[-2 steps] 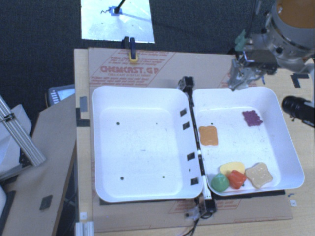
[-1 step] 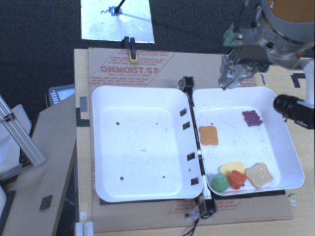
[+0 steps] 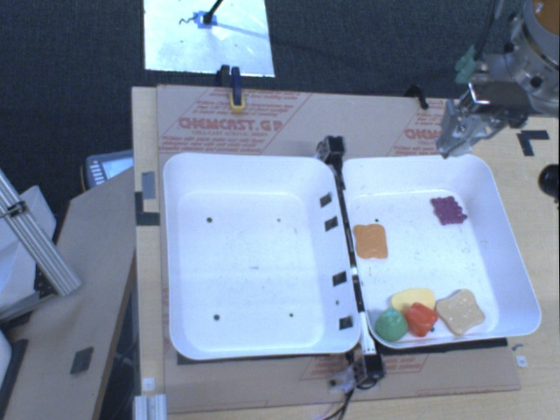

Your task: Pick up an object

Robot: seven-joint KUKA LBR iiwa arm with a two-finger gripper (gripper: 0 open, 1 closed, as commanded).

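Looking down on two shallow white bins side by side, the left bin [image 3: 245,252] and the right bin [image 3: 490,234]. At about two o'clock, the gripper [image 3: 457,138] hangs over the right bin's far rim, holding nothing; whether it is spread or closed cannot be told. Inside the right bin, a purple piece [image 3: 448,209] lies near one o'clock, an orange slab [image 3: 371,241] toward nine o'clock. Clustered at six o'clock: a green ball [image 3: 391,325], a red piece [image 3: 421,319], a yellow piece [image 3: 411,298] and a tan toast slice [image 3: 460,311].
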